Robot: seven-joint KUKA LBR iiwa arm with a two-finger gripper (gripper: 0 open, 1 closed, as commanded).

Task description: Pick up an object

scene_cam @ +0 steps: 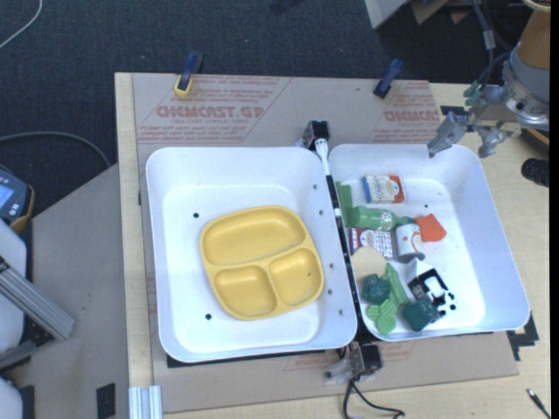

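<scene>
**Right bin loaded, hand above its far corner**

From my remote station I read the following.

1. Objects. The right bin (489,234) holds a loose cluster of small things on its left half. Nearest the far wall lies a white packet with an orange label (384,188). Just below it is a green tube (367,217) lying along the bin's left wall, touching a red and white packet (374,238). To the right of these sit a small grey can (407,239) and an orange block (431,229), the two touching. Toward the near wall I see dark green toys (381,289), a further dark green lump (417,314), and a black and white piece (431,286) between them and the bin's centre. Some items overlap, and I cannot separate every outline.

2. Left bin. The left bin (175,182) carries a yellow divided tray (260,260) with three compartments, set slightly askew.

3. Arm pose. The arm enters from the right. The hand (465,138) sits at the far right corner of the right bin, over its rim, well apart from the cluster. Its fingers (442,138) are spread apart, pointing down and to the left, with nothing between them.

4. Bench. Two clamps (185,75) grip the bench's (262,103) far edge.
</scene>
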